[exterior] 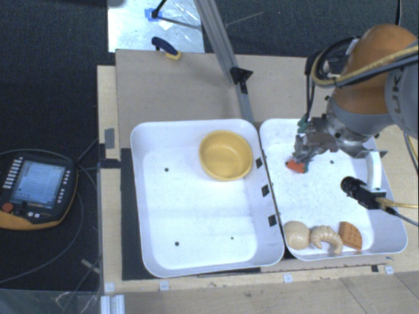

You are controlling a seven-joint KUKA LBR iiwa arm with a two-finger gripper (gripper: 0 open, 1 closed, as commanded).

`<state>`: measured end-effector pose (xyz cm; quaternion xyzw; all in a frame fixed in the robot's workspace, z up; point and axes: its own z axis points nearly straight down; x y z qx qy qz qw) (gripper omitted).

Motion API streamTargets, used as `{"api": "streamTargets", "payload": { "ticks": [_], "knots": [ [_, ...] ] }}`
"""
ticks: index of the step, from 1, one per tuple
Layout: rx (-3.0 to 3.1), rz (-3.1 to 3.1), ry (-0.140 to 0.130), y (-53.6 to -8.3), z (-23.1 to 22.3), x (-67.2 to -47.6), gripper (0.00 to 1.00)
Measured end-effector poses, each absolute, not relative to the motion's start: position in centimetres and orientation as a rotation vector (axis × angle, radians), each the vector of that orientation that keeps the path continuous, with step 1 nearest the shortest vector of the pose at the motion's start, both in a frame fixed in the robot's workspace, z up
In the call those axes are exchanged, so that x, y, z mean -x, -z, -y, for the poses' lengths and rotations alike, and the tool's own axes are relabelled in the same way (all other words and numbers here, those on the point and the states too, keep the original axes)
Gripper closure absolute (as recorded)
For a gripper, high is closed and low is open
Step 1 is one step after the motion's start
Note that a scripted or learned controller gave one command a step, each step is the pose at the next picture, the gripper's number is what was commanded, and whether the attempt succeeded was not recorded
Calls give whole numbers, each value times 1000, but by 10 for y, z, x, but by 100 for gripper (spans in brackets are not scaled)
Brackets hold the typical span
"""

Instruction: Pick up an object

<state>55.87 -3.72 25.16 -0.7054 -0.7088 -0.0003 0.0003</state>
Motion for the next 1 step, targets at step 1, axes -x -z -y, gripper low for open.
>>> {"api": "streamTargets", "payload": {
  "ticks": [1],
  "knots": [
    [2216,2226,1,-239,-7,-569,100]
  ]
}}
